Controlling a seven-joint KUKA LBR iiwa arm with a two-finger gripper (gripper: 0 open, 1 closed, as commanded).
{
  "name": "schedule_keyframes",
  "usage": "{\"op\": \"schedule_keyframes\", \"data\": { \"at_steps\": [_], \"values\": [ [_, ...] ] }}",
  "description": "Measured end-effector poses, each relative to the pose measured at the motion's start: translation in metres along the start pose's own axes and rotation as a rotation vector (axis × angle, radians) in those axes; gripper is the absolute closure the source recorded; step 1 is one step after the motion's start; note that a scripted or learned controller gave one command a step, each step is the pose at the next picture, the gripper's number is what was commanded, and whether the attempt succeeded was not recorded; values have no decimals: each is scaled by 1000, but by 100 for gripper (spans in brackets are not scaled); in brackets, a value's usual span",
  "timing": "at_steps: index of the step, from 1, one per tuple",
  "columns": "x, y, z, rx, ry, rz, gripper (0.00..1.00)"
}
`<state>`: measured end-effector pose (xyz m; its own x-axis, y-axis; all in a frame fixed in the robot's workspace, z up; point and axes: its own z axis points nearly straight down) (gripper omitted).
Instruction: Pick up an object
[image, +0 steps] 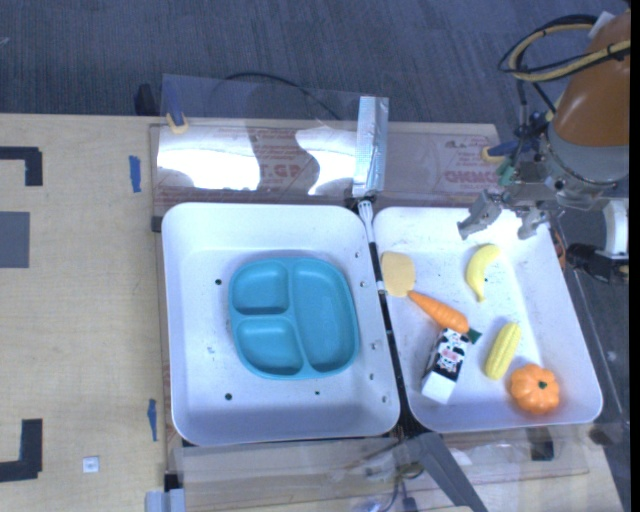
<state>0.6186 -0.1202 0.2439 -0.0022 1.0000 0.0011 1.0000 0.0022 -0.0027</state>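
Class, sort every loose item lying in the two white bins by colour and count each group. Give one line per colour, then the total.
Yellow: 3 (curved yellow toy banana, yellow toy corn cob, pale yellow rounded piece)
Orange: 2 (orange toy carrot, orange toy pumpkin)
Blue: 1 (blue divided plastic plate)
Black-and-white: 1 (small carton)
Total: 7

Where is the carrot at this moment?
The carrot lies in the right bin, near its left wall, between the pale yellow piece above and the milk carton below.

The arm (595, 110) is cut off by the top-right edge; the milk carton's (447, 362) print is illegible.
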Motion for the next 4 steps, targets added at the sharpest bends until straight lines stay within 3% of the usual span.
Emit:
{"op": "schedule_keyframes", "data": {
  "at_steps": [1, 2, 3, 4],
  "values": [
    [-58, 8, 153, -1, -1, -114, 0],
    [-57, 11, 139, -8, -3, -115, 100],
    [-57, 11, 140, -7, -3, -115, 0],
    [-57, 12, 128, -13, -5, -113, 100]
  ]
}}
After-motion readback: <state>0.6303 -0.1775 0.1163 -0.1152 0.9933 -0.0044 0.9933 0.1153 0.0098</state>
